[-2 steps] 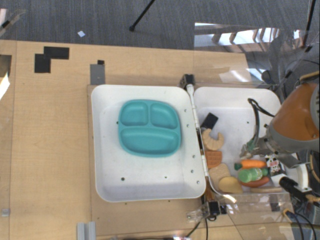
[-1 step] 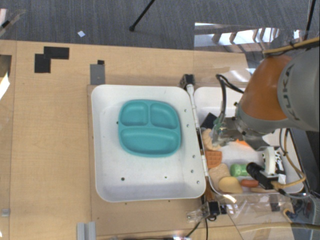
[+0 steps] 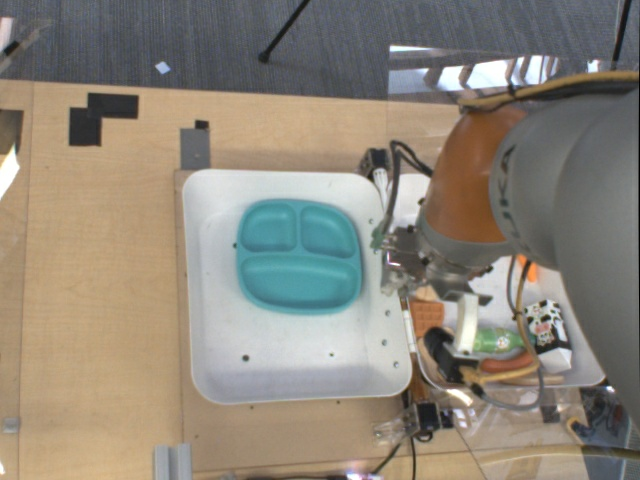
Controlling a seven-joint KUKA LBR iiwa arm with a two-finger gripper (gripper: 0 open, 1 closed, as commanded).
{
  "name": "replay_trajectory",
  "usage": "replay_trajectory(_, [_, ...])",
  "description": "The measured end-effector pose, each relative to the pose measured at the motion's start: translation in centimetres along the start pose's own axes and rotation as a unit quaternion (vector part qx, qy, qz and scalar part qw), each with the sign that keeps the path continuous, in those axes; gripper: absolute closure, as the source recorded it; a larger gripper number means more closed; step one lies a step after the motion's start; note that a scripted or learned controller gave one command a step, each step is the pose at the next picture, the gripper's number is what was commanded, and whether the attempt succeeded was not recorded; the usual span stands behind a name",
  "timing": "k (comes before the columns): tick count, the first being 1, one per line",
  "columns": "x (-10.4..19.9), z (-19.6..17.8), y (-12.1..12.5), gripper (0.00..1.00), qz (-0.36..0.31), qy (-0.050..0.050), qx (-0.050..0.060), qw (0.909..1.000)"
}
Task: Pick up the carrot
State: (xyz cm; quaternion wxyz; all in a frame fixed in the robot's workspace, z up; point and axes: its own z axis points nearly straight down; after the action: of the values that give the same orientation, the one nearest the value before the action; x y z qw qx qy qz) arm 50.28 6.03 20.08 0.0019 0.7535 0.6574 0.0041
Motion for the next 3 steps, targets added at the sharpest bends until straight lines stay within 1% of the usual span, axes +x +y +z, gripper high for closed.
replay_trajectory(1, [-0.3, 0.0, 0.1, 0.00, 0.001, -0.001, 0.000, 1.0000])
replay_trajectory(2, [-7.5, 1.7, 1.4, 0.00, 0.010, -0.003, 0.003, 0.9999])
replay_trajectory(3, [-14.9, 8.6, 2.4, 0.00, -0.036, -0.003, 0.003, 0.9993])
